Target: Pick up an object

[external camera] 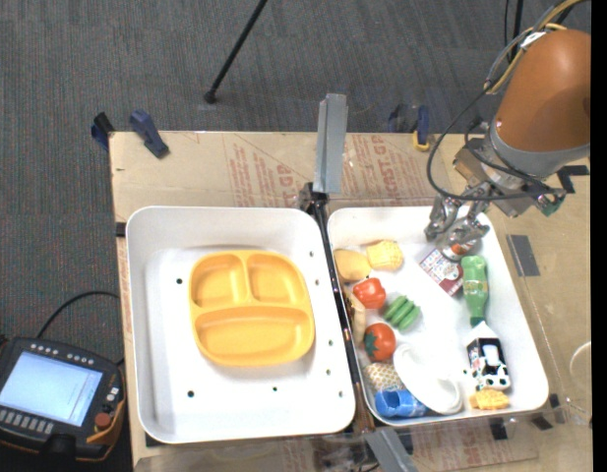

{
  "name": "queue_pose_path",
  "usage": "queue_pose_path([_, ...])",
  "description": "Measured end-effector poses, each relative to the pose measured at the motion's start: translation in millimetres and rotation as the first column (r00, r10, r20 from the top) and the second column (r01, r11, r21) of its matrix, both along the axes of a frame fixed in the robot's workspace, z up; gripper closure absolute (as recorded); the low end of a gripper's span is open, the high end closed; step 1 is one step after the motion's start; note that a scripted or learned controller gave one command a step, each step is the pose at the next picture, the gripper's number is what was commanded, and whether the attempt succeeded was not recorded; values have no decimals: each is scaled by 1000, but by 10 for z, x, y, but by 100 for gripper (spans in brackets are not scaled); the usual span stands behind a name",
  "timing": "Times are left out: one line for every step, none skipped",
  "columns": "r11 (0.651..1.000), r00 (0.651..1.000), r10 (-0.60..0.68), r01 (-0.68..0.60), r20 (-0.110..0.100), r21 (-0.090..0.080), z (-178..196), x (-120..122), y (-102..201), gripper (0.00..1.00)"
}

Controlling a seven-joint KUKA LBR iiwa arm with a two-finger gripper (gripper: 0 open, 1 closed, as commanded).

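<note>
Gripper [457, 226] hangs at the right bin's [532, 347] back edge, above the small red packet [442, 267], grip unclear, while the yellow tray [252, 306] sits alone in the left bin [151, 313].

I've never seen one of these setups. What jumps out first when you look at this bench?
The bright yellow divided tray sits alone in the left white bin. The right bin holds a jumble of toy food, including a red tomato and a green bottle. The gripper hangs over that bin's far edge.

A rounded orange shell caps the arm [544, 91] above a grey wrist, with thin black cables looping to the metallic hand [458, 226].
</note>
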State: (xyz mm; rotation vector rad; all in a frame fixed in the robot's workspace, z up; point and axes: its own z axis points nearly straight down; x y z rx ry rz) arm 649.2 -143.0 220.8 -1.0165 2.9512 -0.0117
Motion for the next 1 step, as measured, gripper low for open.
queue_pose_path([995,994,101,-100,-34,9,-1302,-128,-84,100])
